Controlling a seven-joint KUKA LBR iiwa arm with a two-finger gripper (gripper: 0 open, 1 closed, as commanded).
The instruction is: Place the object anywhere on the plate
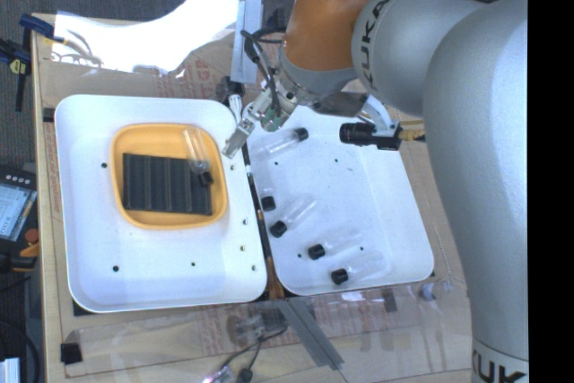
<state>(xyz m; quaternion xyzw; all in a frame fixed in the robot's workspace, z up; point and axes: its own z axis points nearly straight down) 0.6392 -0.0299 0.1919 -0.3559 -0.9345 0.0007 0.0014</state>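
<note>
- The gripper (240, 137) hangs over the seam between the two white bins, near their far end, just right of the plate; its fingers stand slightly apart with nothing between them.
- A clear vial with a black cap (198, 159) lies on the yellow plate (134, 143), at the upper right of its dark ribbed centre.
- The plate sits in the left bin (90, 265).
- Several more black-capped clear vials lie scattered in the right bin (395, 220).
</note>
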